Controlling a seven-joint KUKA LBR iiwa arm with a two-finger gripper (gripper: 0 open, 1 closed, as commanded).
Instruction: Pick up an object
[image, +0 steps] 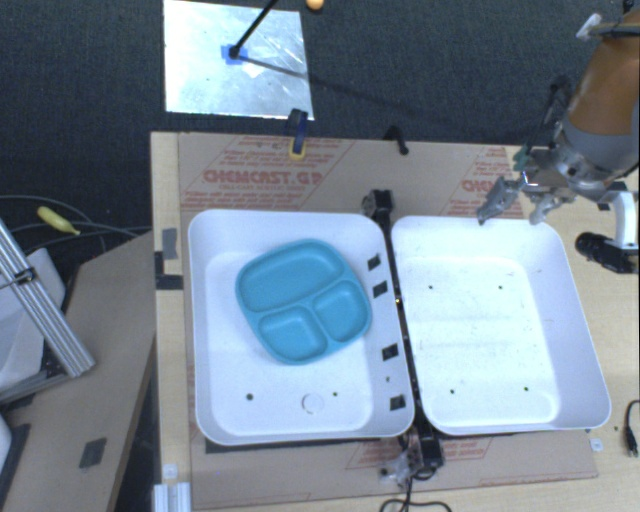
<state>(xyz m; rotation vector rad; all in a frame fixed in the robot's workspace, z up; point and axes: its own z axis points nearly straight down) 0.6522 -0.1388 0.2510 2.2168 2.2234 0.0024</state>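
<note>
A blue plate (303, 299) with three compartments lies flat in the left white bin (225, 400), a little above its middle. My gripper (517, 206) hangs over the far right corner of the right white bin (560, 400), well away from the plate. Its two fingers (492, 208) point down and left, spread apart with nothing between them.
A black hinge strip (388, 300) runs between the two bins. Cardboard (300, 170) lies under them on the bench. A metal frame (40, 310) stands at the left edge. A shiny sheet (238, 60) lies on the dark floor behind.
</note>
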